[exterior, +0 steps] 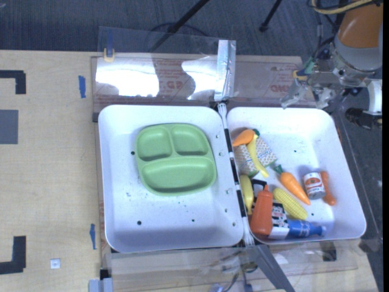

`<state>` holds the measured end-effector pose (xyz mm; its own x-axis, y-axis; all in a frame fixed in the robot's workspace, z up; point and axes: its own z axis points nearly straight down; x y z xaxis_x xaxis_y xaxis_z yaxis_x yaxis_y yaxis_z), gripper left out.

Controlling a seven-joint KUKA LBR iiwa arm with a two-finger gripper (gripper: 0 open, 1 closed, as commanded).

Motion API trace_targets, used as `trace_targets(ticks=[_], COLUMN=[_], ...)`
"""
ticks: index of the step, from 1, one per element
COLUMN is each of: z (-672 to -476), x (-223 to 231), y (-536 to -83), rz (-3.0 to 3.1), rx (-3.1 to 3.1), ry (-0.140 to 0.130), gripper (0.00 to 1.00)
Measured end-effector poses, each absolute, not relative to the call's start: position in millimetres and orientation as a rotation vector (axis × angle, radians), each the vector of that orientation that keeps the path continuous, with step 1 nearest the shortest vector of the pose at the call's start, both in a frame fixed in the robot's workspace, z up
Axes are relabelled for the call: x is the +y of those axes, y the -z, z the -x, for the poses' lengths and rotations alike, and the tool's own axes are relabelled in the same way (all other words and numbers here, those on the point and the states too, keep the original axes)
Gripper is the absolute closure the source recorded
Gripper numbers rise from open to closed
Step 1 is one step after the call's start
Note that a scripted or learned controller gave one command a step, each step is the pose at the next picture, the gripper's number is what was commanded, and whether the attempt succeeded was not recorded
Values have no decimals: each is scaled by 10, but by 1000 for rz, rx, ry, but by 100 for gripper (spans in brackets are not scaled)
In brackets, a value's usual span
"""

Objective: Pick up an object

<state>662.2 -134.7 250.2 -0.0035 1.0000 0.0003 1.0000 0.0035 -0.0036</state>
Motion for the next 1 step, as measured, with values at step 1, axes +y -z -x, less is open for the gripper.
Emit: trace_targets(ticks=[1], z=[-5612], x=[-1600], y=[-1419], rz=[1948], rx=[-2461], ry=[-1], gripper=[0])
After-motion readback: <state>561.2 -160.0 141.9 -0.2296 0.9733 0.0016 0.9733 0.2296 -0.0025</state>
